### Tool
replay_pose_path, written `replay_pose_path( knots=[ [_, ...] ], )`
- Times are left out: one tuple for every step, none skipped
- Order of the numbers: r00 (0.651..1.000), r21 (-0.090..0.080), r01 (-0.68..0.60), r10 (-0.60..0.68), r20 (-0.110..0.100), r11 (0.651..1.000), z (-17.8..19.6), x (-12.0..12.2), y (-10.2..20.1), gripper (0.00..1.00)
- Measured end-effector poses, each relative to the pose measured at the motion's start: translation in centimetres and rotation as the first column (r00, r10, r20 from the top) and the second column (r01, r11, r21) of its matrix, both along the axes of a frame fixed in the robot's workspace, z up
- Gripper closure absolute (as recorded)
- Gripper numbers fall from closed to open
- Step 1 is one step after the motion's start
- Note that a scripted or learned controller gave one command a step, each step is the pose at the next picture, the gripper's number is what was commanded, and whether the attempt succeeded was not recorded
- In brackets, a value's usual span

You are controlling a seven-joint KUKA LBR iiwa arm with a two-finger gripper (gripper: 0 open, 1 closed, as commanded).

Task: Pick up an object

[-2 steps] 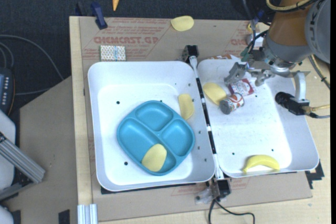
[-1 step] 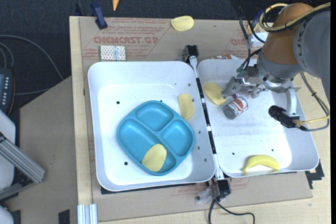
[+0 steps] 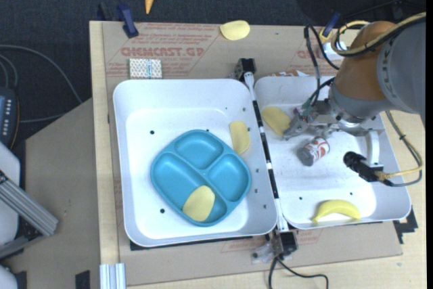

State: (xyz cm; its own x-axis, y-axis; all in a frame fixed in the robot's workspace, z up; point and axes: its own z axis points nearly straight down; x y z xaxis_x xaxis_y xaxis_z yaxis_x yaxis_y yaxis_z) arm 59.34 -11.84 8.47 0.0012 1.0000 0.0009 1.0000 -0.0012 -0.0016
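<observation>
My gripper (image 3: 306, 124) hangs low in the right bin (image 3: 385, 203), at its back left part, with the grey and orange arm reaching in from the right. Just below it a small silver and red can (image 3: 312, 149) lies on its side. A pale yellow rounded piece (image 3: 275, 119) lies just left of the gripper, close to it. A yellow banana (image 3: 336, 210) rests near the bin's front edge. Nothing shows between the gripper's tips.
The left bin (image 3: 135, 112) holds a blue divided plate (image 3: 177, 169) with a yellow piece (image 3: 199, 204) in its front section, and another yellow piece (image 3: 239, 136) beside the plate. Behind the bins lie a yellow lump (image 3: 235, 30), a patterned packet (image 3: 145, 68) and a blue clip (image 3: 126, 19).
</observation>
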Motion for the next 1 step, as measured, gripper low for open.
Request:
replay_pose_path(
  knots=[
    [1.000,0.000,-0.001,0.001,0.000,1.000,-0.04,-5.06,0.50,0.00]
  ],
)
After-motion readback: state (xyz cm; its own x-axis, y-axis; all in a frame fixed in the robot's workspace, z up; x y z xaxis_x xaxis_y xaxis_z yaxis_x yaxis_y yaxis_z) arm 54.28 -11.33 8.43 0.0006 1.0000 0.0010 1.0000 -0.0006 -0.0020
